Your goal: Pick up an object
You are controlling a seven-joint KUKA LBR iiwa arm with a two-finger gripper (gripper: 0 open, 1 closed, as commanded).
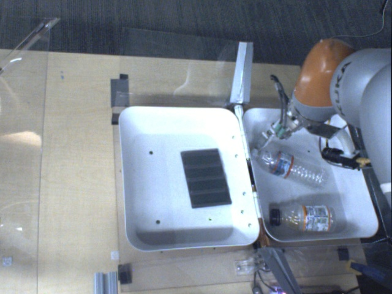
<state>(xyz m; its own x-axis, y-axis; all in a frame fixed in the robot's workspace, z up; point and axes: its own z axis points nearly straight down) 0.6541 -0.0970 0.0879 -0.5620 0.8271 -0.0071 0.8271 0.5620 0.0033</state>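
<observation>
So the counter [73, 182] is light wood, kind of pale birch looking. Behind it, along the top of the shot, the floor [153, 11] is dark grey carpet with a fine ribbed texture. There's a clear plastic sheet [21, 164] standing over the left part of the counter, catching soft glare. Small black brackets [120, 97] sit on the wood, and a grey metal post [242, 72] rises at the back. Lighting is even, indoor, no hard shadows.

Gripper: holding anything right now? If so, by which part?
Cannot be told. The gripper sits at the cap end of the clear bottle in the right bin.
</observation>
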